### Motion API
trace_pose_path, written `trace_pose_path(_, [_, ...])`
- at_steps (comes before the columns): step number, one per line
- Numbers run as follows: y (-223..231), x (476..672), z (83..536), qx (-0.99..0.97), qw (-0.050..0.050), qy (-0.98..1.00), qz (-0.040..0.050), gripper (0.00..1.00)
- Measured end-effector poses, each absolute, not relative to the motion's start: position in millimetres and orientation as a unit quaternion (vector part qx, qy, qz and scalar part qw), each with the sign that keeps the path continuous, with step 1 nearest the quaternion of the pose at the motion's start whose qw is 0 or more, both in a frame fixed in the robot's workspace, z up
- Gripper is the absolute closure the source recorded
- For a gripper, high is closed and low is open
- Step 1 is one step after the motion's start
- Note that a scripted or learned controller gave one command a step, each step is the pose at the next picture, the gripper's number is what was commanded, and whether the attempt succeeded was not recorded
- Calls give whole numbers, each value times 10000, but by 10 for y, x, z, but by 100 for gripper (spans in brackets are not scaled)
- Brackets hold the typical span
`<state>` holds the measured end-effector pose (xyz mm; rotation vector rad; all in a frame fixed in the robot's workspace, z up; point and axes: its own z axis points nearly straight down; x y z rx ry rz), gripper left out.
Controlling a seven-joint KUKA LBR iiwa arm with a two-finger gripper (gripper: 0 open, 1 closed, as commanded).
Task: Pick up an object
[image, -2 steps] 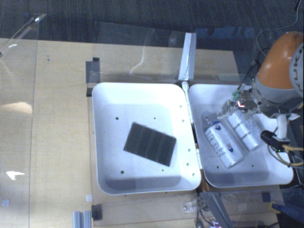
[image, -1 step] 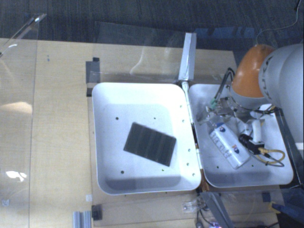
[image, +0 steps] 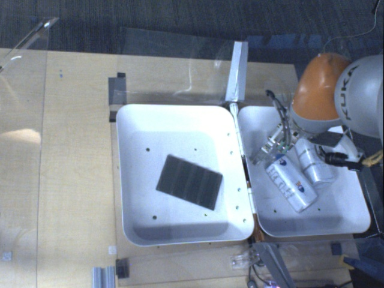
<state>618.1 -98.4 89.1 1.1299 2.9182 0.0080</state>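
Down inside the right bin (image: 351,218), near its far-left corner: gripper (image: 271,147), under the grey arm w/ orange band (image: 317,95). Jaw state: can't tell, too small and tangled w/ wires and metal bits. Nothing clearly seen between jaws.

Just beside the jaws, on the near-right side: white tube-shaped obj (image: 290,186) w/ blue markings, lying flat on bin floor, running diagonally away from jaws toward bin's near edge. Upper end close to the jaws; touching or not, can't tell.

Right of the jaws, alongside that tube: pale silver cylinder (image: 313,164), also lying down, roughly parallel. Whether a loose obj or part of the wrist: unclear. Black cable (image: 337,158) across its far end.

Well apart from the jaws, to the view's left, past the wall between bins: dark grey ribbed rectangular pad (image: 189,182), flat in the middle of the left bin (image: 180,125), turned at an angle to bin sides.

Beyond the jaws, toward far edge: upright metal strip (image: 237,71) at the join of both bins. Under everything, pale wood bench (image: 60,191).
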Motion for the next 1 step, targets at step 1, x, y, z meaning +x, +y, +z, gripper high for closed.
trace_pose_path(1, [-968,6208,1020,3613,91,9324,51,100])
